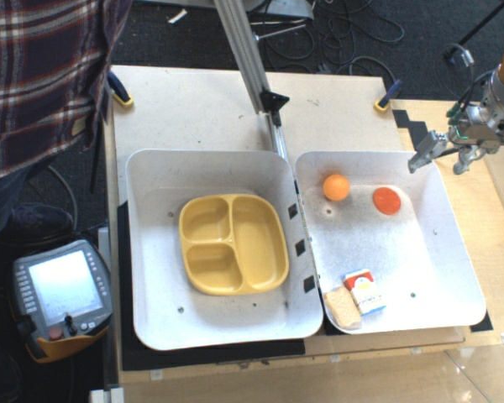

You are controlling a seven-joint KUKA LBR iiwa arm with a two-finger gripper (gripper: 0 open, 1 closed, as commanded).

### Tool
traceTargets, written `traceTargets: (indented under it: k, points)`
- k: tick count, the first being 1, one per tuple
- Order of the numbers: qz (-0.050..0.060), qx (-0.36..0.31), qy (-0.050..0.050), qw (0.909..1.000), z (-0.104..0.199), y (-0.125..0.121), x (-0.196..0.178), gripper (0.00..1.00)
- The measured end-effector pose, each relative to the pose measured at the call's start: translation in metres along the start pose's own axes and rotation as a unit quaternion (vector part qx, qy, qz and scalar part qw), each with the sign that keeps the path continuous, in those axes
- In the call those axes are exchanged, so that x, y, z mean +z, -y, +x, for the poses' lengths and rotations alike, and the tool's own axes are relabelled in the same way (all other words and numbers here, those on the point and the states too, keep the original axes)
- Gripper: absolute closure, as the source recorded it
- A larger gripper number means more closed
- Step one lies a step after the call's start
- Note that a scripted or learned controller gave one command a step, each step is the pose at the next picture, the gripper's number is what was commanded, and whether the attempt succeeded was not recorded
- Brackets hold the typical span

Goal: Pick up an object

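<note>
My gripper (441,156) hangs just past the far right corner of the right bin (454,250), its two fingers spread apart with nothing between them. Inside that bin, an orange ball (337,187) and a flatter red-orange ball (387,201) lie near the far wall, well apart from the gripper, while a small red and white box (365,292) and a tan sponge (343,308) sit touching at the near edge. Left of that bin, a second bin (151,225) holds a yellow divided plate (233,244).
</note>
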State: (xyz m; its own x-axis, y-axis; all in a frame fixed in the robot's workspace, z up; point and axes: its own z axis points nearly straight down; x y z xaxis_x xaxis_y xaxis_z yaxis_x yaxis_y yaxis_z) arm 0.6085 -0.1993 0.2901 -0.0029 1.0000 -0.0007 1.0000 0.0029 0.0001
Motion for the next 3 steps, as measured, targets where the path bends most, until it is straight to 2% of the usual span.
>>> traceTargets:
  k: [1, 2, 3]
  points:
    - [0.0, 0.0, 0.0, 1.0, 0.0, 0.0, 0.0, 0.0]
    - [0.002, 0.002, 0.0, 1.0, -0.008, 0.0, 0.047, 0.0]
    - [0.002, 0.001, -0.001, 1.0, -0.003, 0.001, 0.092, 0.0]
